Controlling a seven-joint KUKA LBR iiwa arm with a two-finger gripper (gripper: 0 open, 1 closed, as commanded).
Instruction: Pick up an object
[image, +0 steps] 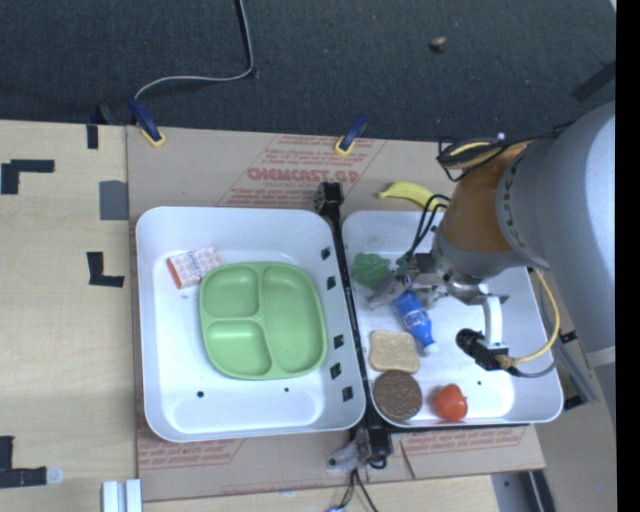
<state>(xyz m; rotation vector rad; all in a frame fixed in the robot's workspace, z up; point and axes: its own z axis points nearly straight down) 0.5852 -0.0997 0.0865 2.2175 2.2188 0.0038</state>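
A small blue-and-white plastic bottle lies tilted in the right white bin on the bench, directly at the claw of the grey arm, which comes down over the bin's middle. Whether the claw is spread or pinching cannot be told from this angle. Just beside the bottle lie a crumpled green object, a tan bread slice, a round brown cookie and a red tomato.

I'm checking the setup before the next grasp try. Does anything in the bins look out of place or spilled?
Nothing looks spilled or damaged. One oddity: the yellow banana lies at the back rim of the right bin, partly behind the arm, not on its floor. The green divided plate sits flat in the left bin.
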